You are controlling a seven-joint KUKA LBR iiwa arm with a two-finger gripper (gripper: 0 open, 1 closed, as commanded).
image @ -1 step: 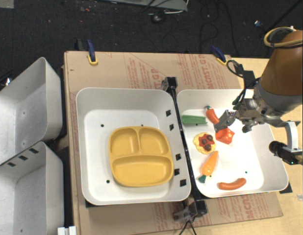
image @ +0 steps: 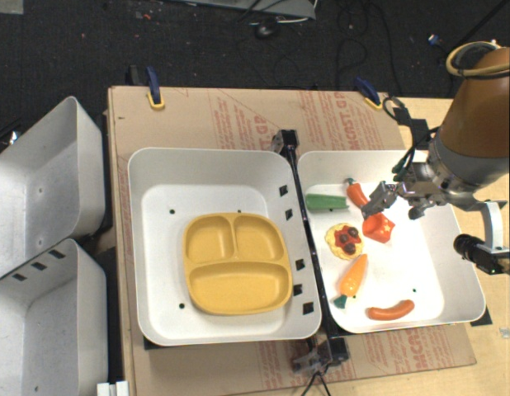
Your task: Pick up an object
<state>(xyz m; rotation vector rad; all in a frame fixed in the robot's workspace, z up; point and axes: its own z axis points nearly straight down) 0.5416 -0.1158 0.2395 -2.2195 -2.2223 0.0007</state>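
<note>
The yellow tray (image: 237,264) looks like smooth matt plastic, the two white bins (image: 214,167) like smooth plastic, and the worktop (image: 238,114) like matt cardboard.

a robotics lab: clamped cardboard bench (image: 238,114), white bins (image: 148,180), loose floor cables (image: 354,48).

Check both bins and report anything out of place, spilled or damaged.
Nothing stands out. The yellow divided plate lies flat in the left bin. The toy foods, among them a carrot, a sausage and a red pepper, lie loose but whole in the right bin, below the gripper.
</note>
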